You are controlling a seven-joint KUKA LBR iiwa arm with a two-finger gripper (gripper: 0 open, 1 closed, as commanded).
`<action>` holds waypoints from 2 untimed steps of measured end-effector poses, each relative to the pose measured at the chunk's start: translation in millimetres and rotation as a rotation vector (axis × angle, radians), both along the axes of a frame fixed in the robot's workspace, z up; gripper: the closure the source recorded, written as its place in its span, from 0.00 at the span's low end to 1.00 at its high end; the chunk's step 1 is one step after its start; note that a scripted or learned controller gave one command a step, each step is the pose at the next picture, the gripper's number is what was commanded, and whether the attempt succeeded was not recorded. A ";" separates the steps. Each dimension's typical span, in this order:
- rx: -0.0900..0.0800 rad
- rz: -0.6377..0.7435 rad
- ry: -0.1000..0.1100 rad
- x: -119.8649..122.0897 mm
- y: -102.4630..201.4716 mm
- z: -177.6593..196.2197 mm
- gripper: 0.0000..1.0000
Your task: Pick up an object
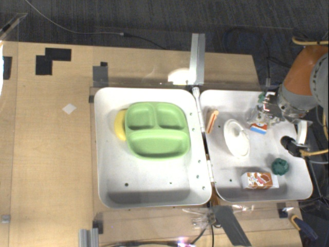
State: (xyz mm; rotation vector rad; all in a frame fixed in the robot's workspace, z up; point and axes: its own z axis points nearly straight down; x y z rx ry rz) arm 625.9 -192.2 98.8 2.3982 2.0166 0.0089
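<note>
**op_remote:** So I've got the arm parked over the back right corner of the right bin, reaching in from the right. The gripper sits low there, right above a small white packet with a blue and red edge. Honestly I can't tell if it's gripping anything, too small and cluttered at the tip.

**binwatcher:** what else is in that bin?

**op_remote:** From my feed: a white bowl-ish thing mid-bin, a hot dog toy near the left wall, a dark green lump and a brown and white carton along the front. The left bin holds a green divided tray lying on top of something yellow.
</note>
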 end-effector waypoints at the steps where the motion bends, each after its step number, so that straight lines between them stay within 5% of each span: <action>1: 0.002 -0.022 0.004 -8.1 61.6 87.4 1.00; 2: 0.002 -0.122 0.006 -10.9 6.4 101.3 1.00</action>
